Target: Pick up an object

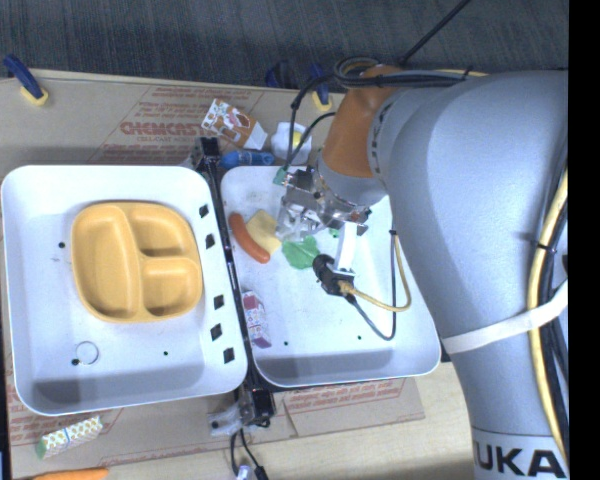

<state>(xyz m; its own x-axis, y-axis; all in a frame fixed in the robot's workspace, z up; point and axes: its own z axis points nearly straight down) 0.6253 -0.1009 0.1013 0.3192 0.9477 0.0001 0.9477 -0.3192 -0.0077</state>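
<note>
On the left, a white bin holds a yellow tray. Right of it, a second bin holds a hotdog, a yellow block and a green piece. Over these sits the gripper; whether it grips anything cannot be told.

A cardboard-topped bench bears two white bins side by side.
</note>
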